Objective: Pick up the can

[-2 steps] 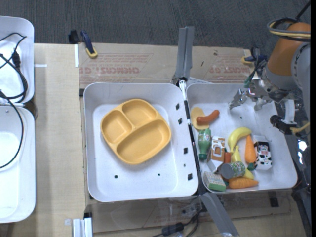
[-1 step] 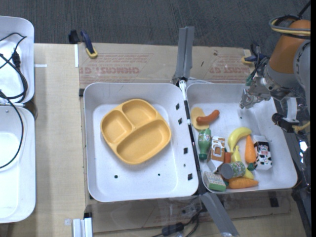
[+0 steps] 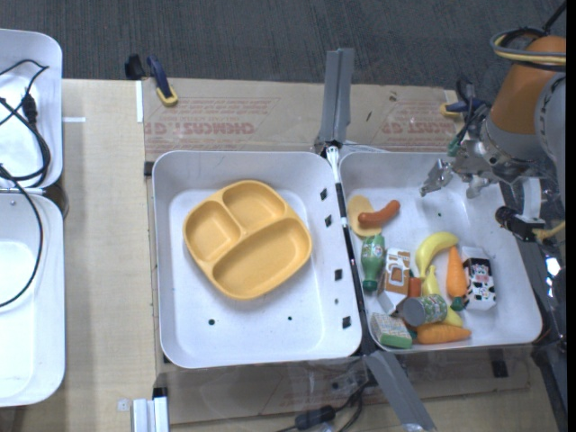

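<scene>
The can (image 3: pixel 424 310) lies on its side near the front of the right bin (image 3: pixel 517 250), its grey end facing the camera and its label green. It is packed in among toy food. My gripper (image 3: pixel 453 184) hangs over the bin's far right corner, well behind the can and apart from it. The fingers are open with nothing between them.
Around the can are a banana (image 3: pixel 436 247), two carrots (image 3: pixel 457 274) (image 3: pixel 443 334), a green bottle (image 3: pixel 372 259), a small carton (image 3: pixel 396 273), a cow-print carton (image 3: pixel 480 283) and a sausage (image 3: pixel 379 212). The left bin (image 3: pixel 180 322) holds a yellow divided plate (image 3: pixel 247 238).
</scene>
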You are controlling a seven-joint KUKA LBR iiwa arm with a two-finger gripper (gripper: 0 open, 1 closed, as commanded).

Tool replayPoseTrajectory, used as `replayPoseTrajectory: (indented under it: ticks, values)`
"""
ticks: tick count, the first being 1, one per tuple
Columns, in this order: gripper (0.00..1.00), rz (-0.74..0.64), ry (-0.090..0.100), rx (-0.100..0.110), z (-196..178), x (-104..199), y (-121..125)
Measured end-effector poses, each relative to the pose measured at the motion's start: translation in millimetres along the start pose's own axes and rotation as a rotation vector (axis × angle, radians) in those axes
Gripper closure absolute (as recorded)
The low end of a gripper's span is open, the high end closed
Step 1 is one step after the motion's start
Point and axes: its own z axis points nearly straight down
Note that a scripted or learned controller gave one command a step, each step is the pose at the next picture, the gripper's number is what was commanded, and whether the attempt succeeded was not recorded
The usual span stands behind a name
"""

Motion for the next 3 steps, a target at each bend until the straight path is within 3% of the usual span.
replayPoseTrajectory:
  ticks: [1, 2, 3]
  values:
    - [0.00, 0.000, 0.000, 0.000, 0.0, 0.0, 0.0]
    - [0.00, 0.001, 0.011, -0.001, 9.1, -10.3, -49.7]
    - [0.00, 0.100, 0.002, 0.003, 10.3, 10.2, -1.3]
